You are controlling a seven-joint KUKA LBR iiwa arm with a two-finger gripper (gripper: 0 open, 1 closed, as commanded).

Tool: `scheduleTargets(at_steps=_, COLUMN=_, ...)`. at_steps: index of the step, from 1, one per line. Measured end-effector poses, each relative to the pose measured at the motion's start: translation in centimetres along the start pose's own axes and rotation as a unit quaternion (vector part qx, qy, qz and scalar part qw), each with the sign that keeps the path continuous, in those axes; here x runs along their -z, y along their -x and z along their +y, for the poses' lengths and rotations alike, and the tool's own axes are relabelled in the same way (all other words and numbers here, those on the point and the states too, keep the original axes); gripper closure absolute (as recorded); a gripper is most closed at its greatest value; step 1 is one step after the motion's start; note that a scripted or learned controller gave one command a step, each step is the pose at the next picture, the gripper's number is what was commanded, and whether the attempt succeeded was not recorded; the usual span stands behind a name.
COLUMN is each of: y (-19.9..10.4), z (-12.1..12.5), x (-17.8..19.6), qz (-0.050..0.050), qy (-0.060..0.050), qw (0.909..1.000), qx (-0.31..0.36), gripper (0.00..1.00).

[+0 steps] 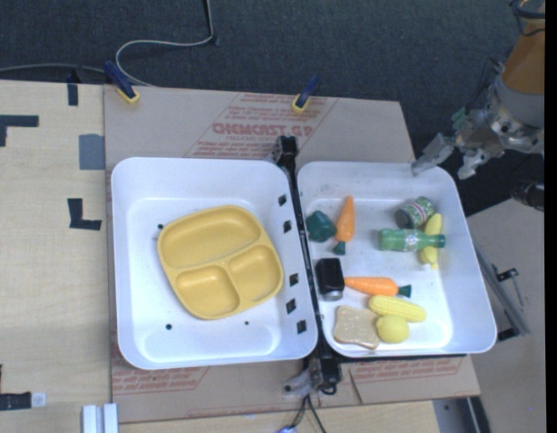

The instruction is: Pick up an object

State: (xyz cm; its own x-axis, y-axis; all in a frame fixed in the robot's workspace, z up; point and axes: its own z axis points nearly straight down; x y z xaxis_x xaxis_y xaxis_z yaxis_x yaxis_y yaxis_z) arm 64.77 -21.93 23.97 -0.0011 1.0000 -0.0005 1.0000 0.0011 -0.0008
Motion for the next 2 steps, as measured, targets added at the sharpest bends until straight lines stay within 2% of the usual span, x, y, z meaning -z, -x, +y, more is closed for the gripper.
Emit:
scheduleTargets(at_steps=1, y=-5.4, z=2.0, x=-6.9, qz=0.001, qy=-0.001, qw=1.0000, qx=0.001, gripper=0.00)
scheduleTargets(at_steps=2, y=-11.8, z=2.0, x=-15.4, qz=0.000, qy=0.000, qw=1.0000, qx=0.001, gripper=0.00)
